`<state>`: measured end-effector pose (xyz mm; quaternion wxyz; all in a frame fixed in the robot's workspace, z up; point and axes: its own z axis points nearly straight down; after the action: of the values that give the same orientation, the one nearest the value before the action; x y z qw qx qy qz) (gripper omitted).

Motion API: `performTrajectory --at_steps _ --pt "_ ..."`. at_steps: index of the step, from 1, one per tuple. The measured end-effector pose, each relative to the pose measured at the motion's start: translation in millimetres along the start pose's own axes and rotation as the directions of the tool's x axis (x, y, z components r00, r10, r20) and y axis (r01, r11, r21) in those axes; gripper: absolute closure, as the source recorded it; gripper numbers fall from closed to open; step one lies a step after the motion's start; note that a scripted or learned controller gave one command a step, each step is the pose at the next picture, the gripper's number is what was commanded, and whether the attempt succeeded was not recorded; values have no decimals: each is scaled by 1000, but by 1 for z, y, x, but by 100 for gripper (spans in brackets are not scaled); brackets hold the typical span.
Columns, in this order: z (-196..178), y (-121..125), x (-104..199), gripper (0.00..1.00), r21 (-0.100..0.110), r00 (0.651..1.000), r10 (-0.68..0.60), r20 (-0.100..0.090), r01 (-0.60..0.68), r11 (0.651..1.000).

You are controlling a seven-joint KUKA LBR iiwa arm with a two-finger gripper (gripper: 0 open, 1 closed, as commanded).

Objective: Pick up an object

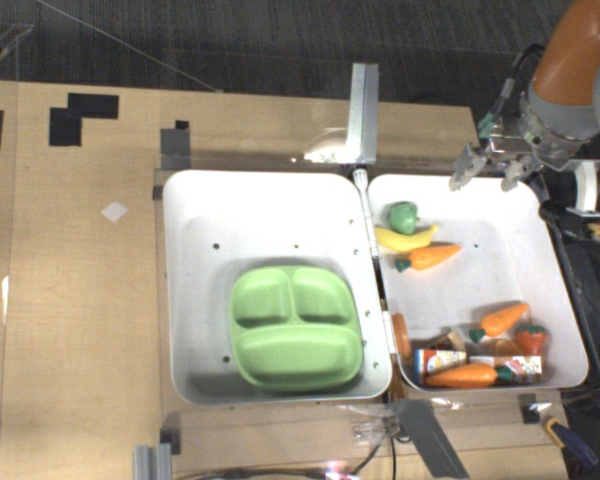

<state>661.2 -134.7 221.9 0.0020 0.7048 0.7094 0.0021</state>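
You had tool [490, 170] open, empty, above right bin [555, 268] back edge. Carrot [432, 256] lay near bin's back-left corner, touching banana [404, 236]. Likely light, rigid, slick plastic; grip across thick middle.

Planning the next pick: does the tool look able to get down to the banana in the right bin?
Probably yes. The tool hovers over the right bin's far edge, and the banana lies uncovered, though a green piece and a carrot touch it, so the grasp is crowded.
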Motion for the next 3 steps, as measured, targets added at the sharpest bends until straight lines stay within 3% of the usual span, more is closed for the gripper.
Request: performTrajectory --at_steps 1,2,3 --pt "-44 9 -41 0 -3 1000 18 2 -18 1000" --pt "24 9 11 0 0 1000 -29 0 29 1000" --pt "125 9 39 0 -2 992 -129 0 129 992"
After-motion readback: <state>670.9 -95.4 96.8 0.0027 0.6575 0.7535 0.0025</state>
